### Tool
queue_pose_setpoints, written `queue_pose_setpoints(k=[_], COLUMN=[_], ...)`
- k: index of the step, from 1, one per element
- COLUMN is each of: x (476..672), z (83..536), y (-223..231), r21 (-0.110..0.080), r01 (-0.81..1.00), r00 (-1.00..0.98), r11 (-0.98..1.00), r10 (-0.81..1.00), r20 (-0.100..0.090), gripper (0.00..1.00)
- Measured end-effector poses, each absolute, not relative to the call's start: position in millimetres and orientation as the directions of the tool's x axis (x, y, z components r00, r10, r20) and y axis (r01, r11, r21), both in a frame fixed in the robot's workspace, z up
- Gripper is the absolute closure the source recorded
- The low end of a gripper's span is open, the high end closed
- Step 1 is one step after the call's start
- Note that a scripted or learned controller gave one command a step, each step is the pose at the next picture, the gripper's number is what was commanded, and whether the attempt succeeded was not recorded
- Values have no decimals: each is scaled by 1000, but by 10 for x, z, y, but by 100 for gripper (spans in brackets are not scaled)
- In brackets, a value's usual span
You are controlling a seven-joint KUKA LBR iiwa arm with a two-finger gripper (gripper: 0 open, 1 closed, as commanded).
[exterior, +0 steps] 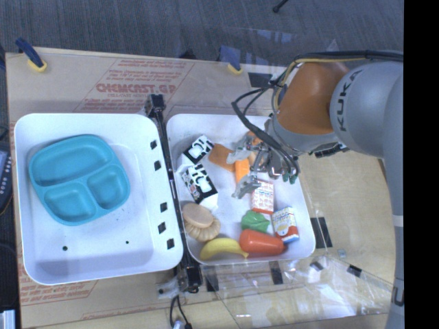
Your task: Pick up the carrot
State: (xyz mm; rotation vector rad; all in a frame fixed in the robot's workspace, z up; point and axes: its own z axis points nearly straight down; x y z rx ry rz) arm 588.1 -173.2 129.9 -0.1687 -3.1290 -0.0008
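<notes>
Orange and slim, the carrot (pixel 241 169) lies in the right bin (pixel 306 214), among the toy food near its far side, just beside the juice carton (pixel 262 199). My gripper (pixel 255 175) hangs right over it, though whether it pinches anything I cannot tell.

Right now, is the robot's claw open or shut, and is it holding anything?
Gripper: low in the right bin, right by the carrot. Open or closed, holding or not: cannot be told.
</notes>
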Motion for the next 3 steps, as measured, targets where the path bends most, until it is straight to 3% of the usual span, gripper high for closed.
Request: queue_pose_setpoints(k=[1,2,3], x=[6026,6054,5839], z=[910,1042,1593], y=[-1576,-1566,-1180], r21=[1,0,2], r01=[162,154,633], r00=[-987,-988,-774], r11=[987,988,774], r10=[162,154,633], r20=[3,-3,-4], gripper=[0,100,100])
